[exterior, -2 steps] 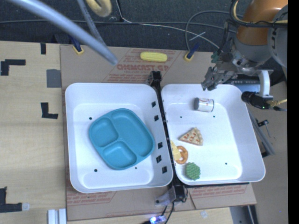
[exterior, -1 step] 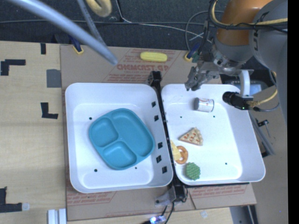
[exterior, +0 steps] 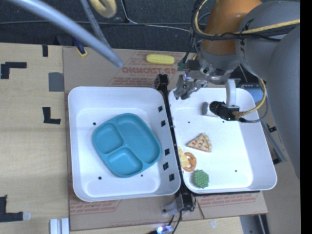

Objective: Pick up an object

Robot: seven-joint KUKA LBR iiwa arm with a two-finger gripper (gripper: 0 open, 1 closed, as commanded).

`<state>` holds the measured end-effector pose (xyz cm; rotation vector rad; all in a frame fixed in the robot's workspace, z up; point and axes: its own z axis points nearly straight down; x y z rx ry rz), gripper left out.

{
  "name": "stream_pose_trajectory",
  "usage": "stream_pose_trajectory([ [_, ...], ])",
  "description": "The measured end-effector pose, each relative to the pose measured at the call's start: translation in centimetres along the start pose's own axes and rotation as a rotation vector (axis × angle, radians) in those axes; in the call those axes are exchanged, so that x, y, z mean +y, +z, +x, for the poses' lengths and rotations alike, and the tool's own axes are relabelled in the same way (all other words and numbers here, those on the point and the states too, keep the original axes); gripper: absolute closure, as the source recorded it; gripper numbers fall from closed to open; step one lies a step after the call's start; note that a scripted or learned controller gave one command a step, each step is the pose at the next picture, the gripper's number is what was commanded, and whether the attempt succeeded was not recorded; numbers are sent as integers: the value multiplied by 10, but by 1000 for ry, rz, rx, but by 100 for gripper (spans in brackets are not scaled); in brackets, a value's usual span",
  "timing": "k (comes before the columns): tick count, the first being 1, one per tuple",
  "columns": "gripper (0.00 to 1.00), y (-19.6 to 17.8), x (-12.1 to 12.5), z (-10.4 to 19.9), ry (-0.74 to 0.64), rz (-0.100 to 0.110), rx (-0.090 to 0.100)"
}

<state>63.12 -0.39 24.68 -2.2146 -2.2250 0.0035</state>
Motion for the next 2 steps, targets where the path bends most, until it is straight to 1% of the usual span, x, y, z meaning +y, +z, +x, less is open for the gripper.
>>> stream_pose_trajectory([
  [1,100,9,-11,45,1,0,0],
  [2,100,8,-5,95,-1,-2,0],
])
